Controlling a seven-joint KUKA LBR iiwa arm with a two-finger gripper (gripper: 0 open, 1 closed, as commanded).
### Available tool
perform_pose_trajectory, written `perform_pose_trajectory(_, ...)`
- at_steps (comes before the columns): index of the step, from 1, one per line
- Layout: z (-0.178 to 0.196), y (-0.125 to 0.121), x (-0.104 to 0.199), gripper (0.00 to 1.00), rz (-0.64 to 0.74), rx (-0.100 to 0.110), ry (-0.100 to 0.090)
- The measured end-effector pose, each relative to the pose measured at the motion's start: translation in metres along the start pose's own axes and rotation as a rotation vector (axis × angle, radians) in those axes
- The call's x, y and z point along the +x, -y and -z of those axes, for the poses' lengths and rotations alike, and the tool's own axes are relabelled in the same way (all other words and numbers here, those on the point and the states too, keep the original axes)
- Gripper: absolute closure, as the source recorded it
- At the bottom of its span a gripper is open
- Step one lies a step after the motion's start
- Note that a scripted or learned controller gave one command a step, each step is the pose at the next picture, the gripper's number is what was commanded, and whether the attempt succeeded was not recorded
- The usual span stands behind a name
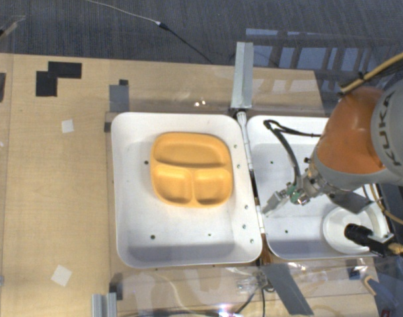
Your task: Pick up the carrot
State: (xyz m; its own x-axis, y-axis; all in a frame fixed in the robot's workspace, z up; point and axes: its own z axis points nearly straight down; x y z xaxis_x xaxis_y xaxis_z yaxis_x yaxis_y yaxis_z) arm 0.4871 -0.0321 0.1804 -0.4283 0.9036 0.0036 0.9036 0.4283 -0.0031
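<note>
The arm (353,137) is hanging over the right bin (281,236), no carrot discernible near its fingers (275,202), whose spread I cannot tell, so the pick is looking undone.

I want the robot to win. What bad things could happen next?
1. The arm hangs over much of the right bin, so the carrot may be hidden beneath it, and a grab could miss.
2. The gripper sits low beside the wall between the bins; it might bump that wall.
3. A black cable loops near the wrist and could snag.
</note>
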Motion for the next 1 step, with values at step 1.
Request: perform_pose_trajectory(1,0.2328,0.0464,-0.1016,0.0,-0.058,-0.013,0.014)
